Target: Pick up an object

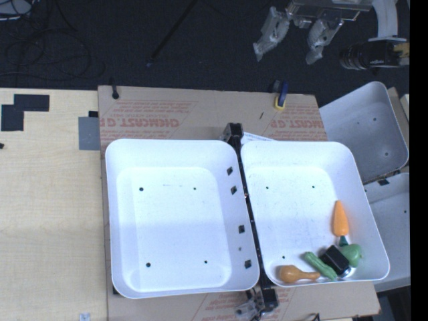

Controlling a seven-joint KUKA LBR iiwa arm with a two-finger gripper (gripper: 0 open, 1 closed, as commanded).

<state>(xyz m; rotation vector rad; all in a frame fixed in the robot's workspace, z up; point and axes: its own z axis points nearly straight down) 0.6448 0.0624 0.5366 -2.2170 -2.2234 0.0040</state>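
A: Where's the gripper (293,37)?

B: Upper right of the frame, over the dark floor beyond the bench, well apart from both bins. Fingers (270,35) spread apart, nothing between them. Released.

A: Objects?

B: All in the right bin (294,154), packed into its lower right corner. Orange carrot-shaped piece (340,219) lies along the right wall, pointed end toward the top of the frame. Below it a black block (334,260) sits on a green piece (324,265) that runs diagonally; a rounder green lump (352,253) is just right of the block, touching it. An orange-yellow pear-shaped toy (297,273) lies at the bottom edge, narrow end pointing right toward the green piece.

A: Touching each other?

B: Black block and the green parts, yes. Whether the pear-shaped toy touches the green piece, can't tell. Carrot tip is near the green lump, contact unclear.

A: Left bin (167,154)?

B: White floor with a few small dark dots. The bins sit side by side on a sheet of cardboard (200,116) with red print, black clips along the seam between them.
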